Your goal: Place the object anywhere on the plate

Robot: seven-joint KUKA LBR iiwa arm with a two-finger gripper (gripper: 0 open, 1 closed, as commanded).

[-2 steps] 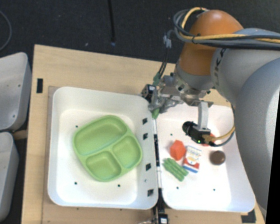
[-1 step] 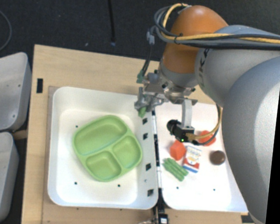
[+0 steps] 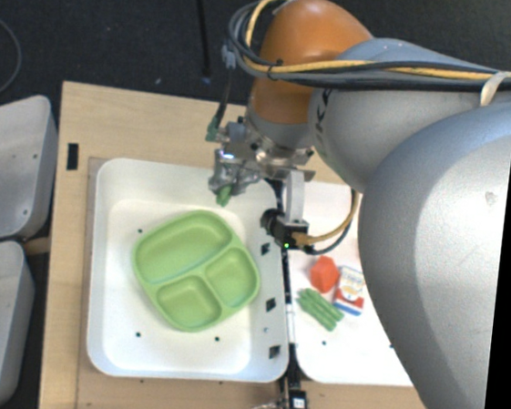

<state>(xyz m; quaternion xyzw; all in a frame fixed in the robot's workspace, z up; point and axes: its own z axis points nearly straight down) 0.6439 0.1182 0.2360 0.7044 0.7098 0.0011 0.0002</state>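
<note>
Starting at the left, a green three-compartment plate (image 3: 196, 270) lies in the left white bin (image 3: 103, 337) on the wooden surface (image 3: 82, 115). Above the plate's upper edge, at frame centre, the hand (image 3: 225, 189) hangs with something small and green at its tip; whether it is clamped, I cannot tell. Further right, the right bin (image 3: 357, 362) holds an orange piece (image 3: 324, 273), a green pod-like piece (image 3: 320, 309) and a small carton (image 3: 349, 289).
</note>
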